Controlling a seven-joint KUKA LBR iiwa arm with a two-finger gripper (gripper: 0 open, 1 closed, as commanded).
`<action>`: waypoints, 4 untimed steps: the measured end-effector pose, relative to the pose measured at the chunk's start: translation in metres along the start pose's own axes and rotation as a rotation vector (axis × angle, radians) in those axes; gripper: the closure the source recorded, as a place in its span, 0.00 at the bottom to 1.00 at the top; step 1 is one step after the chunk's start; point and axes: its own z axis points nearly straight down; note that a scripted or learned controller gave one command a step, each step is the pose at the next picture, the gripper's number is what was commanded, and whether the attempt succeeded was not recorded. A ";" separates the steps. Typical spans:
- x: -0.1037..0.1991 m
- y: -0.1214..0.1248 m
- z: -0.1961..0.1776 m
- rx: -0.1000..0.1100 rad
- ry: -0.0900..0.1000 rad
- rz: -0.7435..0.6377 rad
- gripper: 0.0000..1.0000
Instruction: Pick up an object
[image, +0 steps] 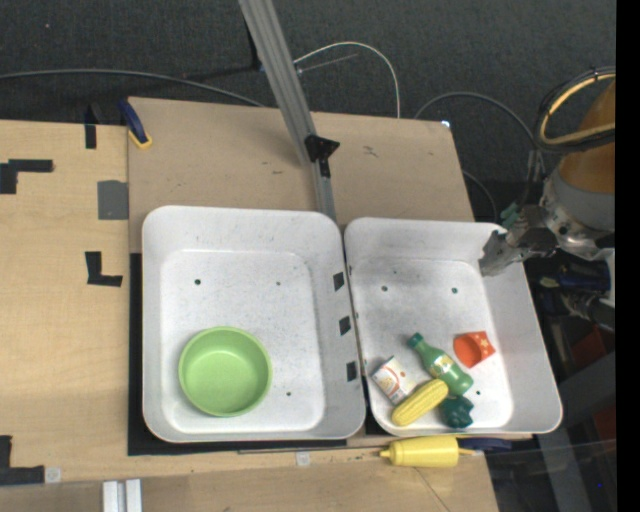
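So: right shallow white plastic bin (520, 300) has its clutter packed at 6 o'clock: a green plastic bottle (441, 365) lying tilted, a yellow toy corn cob (419, 401) touching its lower end, a small white-and-red packet (391, 379) just at 9 o'clock of the cob, an orange-red wedge-shaped block (474, 348) at 3 o'clock of the bottle, and a dark green lump (456, 412) near the front wall. Upper half of that bin's floor is open. Grey two-finger gripper (497, 253) sits over the bin's 2 o'clock rim, nothing between its fingers; open or closed, cannot tell. Left white bin (240, 230) carries a lime-green round bowl (225, 371) at 7 o'clock. Yellow squeeze bottle (424, 452) lies outside, touching the right bin's front edge.
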 end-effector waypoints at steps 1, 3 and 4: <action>0.000 0.001 -0.035 0.002 0.001 0.000 1.00; 0.113 0.030 -0.016 0.006 0.003 -0.006 1.00; 0.158 0.034 -0.009 0.008 0.003 -0.004 1.00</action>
